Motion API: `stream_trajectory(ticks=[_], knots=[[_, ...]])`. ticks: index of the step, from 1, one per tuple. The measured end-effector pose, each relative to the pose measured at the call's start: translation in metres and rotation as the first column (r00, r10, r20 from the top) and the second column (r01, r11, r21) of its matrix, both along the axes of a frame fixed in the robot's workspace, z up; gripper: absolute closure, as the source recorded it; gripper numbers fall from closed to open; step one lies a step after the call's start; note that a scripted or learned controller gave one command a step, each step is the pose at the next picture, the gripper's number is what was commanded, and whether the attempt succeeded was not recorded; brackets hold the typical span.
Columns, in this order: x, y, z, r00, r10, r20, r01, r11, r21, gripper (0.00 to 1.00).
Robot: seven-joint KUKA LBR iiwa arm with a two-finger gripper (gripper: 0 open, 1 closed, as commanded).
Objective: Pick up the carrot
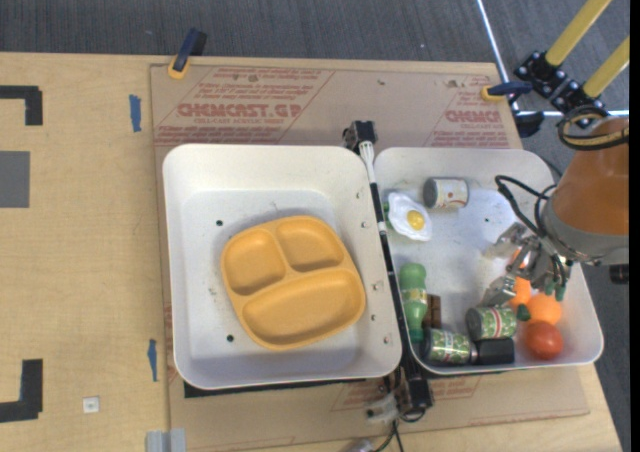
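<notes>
camera view: looks down on two white bins; the gripper (pixel 527 262) sits low in the right bin (pixel 470 230), near its right wall.
carrot position: the carrot (pixel 541 304) lies in the right bin's lower right part, just below the gripper tips and touching or nearly touching them — i can't tell which.
direction from gripper: toward the view's bottom and a shade right; the arm is already close over it.
long axis: hard to read — the orange body looks short and stubby, running roughly left to right, with a small green tuft at its left side.
carrot look: bright orange, smooth, toy-like plastic.
neighbours: a red tomato (pixel 545 340) sits just below the carrot, a green can (pixel 492 321) just to its left — a crowded spot.
gripper state: metal fingers (pixel 512 236) appear spread, with nothing seen between them.
judgement: the pick likely needs a small shift down-view before closing.
</notes>
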State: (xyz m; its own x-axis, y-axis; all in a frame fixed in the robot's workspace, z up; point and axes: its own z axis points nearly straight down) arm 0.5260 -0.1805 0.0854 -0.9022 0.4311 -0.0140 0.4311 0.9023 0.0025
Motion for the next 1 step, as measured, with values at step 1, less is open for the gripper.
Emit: stream_trajectory(ticks=[1], knots=[[0.0,0.0,0.0,1.0,0.0,0.0,0.0,1.0,0.0,0.0]])
